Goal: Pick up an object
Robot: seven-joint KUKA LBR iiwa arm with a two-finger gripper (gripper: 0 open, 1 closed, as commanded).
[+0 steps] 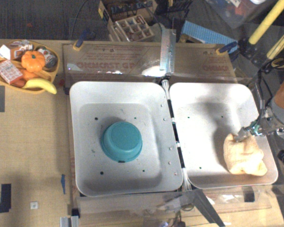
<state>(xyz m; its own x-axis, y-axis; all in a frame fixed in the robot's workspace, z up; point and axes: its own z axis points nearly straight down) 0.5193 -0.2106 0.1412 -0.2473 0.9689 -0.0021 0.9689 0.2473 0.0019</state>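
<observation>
Sitting in left bin (80, 103): teal bowl (122, 141); right bin (203, 98): cloth (244, 156); claw (252, 130) state unclear.

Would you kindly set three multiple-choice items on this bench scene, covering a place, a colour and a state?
1. Where does the bowl lie?
A. left bin
B. right bin
C. on the bench

2. What colour is the bowl?
A. red
B. teal
C. black

3. How does the bowl sit?
A. on its side
B. mouth up
C. upside down

Answers:
1 A: it sits mid-floor in the left bin, while the yellowish cloth lies in the right bin by the gripper.
2 B: its surface is blue-green.
3 C: its flat base faces up.
</observation>
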